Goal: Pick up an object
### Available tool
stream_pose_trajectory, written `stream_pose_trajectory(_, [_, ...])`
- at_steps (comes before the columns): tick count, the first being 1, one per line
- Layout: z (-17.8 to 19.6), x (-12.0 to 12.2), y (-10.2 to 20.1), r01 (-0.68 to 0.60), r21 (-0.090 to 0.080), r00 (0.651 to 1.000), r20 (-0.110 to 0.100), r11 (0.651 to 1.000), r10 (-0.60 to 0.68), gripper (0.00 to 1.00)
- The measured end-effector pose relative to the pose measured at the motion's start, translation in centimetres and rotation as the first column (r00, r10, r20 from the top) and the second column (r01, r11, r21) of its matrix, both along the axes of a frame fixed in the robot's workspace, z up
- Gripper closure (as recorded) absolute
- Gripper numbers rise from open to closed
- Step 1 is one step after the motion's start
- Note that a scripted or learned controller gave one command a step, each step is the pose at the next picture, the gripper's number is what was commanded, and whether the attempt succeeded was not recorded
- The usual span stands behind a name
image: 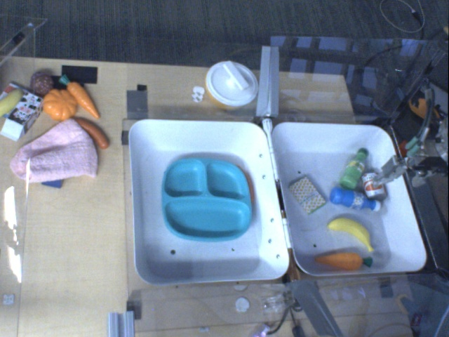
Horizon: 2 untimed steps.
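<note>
The right bin (309,142) holds several objects. A green bottle (353,168) lies at its upper right, with a small red and silver can (372,184) just below it. A blue bottle (353,199) lies under the can. A yellow banana (352,231) and an orange carrot (342,260) lie near the front wall. A grey patterned sponge (307,193) sits at the left. My gripper (391,168) reaches in over the bin's right wall, its tip right beside the can and the green bottle. Nothing is lifted.
The left bin (144,188) holds a blue divided tray (208,198). A white lidded bowl (232,83) stands behind the bins. At the far left of the bench lie a pink cloth (56,153), toy vegetables (70,102) and a small box (22,111).
</note>
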<state>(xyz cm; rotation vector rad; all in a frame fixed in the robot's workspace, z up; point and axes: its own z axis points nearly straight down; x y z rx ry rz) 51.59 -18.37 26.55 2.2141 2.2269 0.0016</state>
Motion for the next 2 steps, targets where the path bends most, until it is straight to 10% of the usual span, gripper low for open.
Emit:
stream_pose_trajectory(1, [-13.3, 2.2, -2.2, 0.189, 0.0, 0.982, -0.002, 0.982, -0.189, 0.0])
stream_pose_trajectory(2, [-17.7, 5.1, -1.5, 0.108, -0.002, 0.994, 0.008, 0.994, -0.108, 0.0])
